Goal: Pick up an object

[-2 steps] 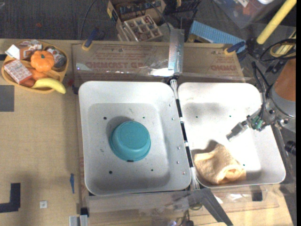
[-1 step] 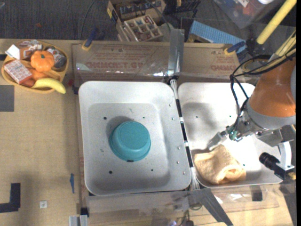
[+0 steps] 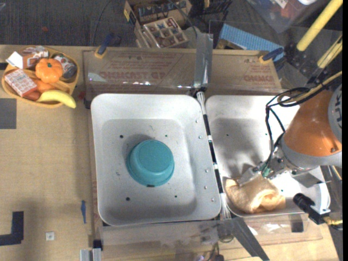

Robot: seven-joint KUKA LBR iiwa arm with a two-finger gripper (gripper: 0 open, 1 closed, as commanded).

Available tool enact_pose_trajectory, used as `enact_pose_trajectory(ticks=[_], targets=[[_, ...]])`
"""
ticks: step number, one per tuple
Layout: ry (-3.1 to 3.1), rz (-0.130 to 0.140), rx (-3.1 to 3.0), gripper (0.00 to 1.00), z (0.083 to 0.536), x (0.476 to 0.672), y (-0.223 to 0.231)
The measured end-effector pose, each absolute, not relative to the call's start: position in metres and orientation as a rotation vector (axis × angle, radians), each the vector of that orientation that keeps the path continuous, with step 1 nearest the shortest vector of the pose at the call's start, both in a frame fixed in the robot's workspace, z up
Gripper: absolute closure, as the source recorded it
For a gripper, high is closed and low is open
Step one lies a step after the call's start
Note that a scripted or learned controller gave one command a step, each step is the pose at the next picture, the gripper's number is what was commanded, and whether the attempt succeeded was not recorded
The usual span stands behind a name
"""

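Camera view shows us the gripper (image 3: 265, 172) low in the right bin (image 3: 239, 118), at the lower right of the frame, just above a tan bread-like object (image 3: 254, 196). We cannot tell its state. We judge the grasp is in hand; next it must close and lift.

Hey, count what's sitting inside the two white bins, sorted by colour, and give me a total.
Teal: 1, the upside-down bowl in the left bin
Tan: 1, the bread-like lump at the near edge of the right bin, just below the gripper
Total: 2
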State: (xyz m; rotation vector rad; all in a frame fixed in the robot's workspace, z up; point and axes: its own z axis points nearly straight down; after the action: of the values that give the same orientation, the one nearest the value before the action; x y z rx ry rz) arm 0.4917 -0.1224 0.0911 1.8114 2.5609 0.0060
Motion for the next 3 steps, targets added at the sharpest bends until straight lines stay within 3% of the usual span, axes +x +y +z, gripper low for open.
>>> enact_pose_trajectory(ticks=[1, 2, 3], targets=[[2.555, 0.009, 1.814, 1.0, 0.101, 0.492, -0.124], [2.554, 0.009, 1.814, 0.0, 0.101, 0.492, -0.124], [2.559, 0.006, 1.809, 0.0, 0.089, 0.512, -0.122]])
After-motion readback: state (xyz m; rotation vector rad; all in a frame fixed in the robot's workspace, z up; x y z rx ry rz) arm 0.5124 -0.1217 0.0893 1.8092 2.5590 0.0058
